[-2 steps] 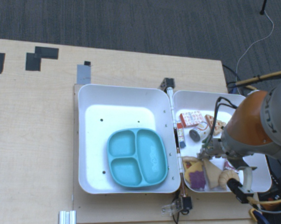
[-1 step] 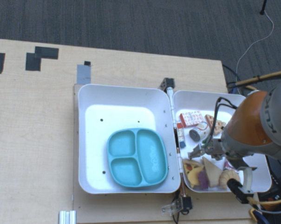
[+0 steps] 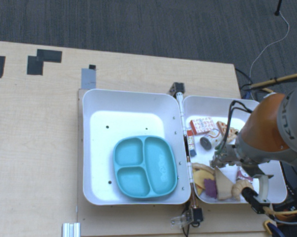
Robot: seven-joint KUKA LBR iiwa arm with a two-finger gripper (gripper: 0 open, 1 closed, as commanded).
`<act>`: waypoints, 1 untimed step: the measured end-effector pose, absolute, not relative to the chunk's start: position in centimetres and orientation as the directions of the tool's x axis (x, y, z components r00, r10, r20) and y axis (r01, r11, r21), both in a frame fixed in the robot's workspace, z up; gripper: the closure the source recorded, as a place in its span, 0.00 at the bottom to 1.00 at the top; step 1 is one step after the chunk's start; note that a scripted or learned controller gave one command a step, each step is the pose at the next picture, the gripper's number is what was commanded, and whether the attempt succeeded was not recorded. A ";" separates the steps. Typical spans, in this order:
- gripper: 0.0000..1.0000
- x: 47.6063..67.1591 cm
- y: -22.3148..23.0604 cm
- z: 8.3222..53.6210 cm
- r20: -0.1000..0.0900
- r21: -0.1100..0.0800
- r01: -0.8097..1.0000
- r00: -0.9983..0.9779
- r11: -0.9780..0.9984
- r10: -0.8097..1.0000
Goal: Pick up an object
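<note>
Two shallow white bins are seen side by side on the light wooden tabletop (image 3: 34, 150), near its right edge. The left bin (image 3: 97, 113) carries a turquoise divided plate (image 3: 145, 166) with three compartments, lying flat toward the bin's near right corner, close to the wall shared with the other bin.

The right bin (image 3: 208, 106) holds a cluster of small objects. A red-and-white patterned packet (image 3: 202, 126) lies in its far left part, and a small dark grey round piece (image 3: 205, 141) is seen just nearer than it. A thin red-and-black item (image 3: 190, 141) rests along the dividing wall. In the near left part of the bin a yellow soft item (image 3: 201, 178), a purple piece (image 3: 210, 188) and a tan cloth-like object (image 3: 225, 185) are bunched together, touching one another; their exact shapes cannot be told.

The grey arm with its orange band (image 3: 262, 126) is reached in from the right, over the right bin. The pincer (image 3: 224, 159) is lowered near the middle of that bin, just beyond the tan object. Whether it is wide, narrow or closed on anything cannot be told, since the wrist hides it. No object is seen lifted clear of the bin.

Dark tape patches (image 3: 43, 61) are seen on the tabletop's far left part.
</note>
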State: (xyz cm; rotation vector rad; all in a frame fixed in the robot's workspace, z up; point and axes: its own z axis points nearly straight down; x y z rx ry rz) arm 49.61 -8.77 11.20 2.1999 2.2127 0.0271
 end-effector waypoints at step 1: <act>0.00 49.6 -8.8 11.2 -0.003 0.027 1.000 -0.006 0.006 1.000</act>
